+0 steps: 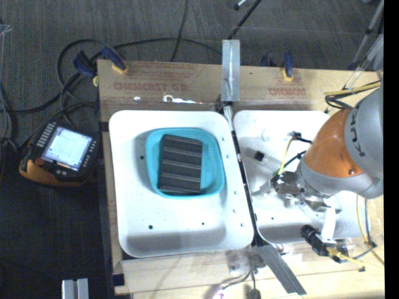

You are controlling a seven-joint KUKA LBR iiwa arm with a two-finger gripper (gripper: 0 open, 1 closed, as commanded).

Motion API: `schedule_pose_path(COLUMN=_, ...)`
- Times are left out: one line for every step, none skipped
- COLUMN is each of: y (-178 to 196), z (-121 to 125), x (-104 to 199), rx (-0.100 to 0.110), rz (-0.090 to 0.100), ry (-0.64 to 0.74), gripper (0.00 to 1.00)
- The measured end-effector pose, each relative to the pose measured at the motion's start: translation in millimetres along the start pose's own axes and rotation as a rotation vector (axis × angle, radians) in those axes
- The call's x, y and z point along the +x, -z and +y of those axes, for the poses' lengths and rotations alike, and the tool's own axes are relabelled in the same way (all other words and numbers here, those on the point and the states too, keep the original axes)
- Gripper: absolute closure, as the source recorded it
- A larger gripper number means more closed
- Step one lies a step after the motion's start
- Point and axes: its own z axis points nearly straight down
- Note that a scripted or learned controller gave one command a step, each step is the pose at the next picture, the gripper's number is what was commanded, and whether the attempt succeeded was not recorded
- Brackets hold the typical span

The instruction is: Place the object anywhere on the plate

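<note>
Dark ribbed block lying on the blue plate in the left bin.

The block [181, 164], a matte rectangle with 4 raised ridges, runs its long axis near to far, tilted slightly, inside the smooth rounded plate [214, 167]. My hand [288, 185] hangs over the right white bin [268, 229] of 2 on the counter [187, 83]; I cannot tell its state.

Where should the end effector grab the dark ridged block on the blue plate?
Probably top-down across the narrow width of the dark ridged block, fingers closing on its two long side edges. It lies flat on the blue plate with its long axis running near-far, and its ridges run across it, so the long edges look the straightest to clamp.
</note>
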Motion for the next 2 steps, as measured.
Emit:
schedule_pose_path(y=105.1, z=4.7, x=-37.4, rx=0.013, rz=0.002, ry=0.187, gripper=0.00)
schedule_pose_path(y=39.0, z=-5.5, x=6.3, rx=0.016, rz=0.004, ry=0.109, gripper=0.00)
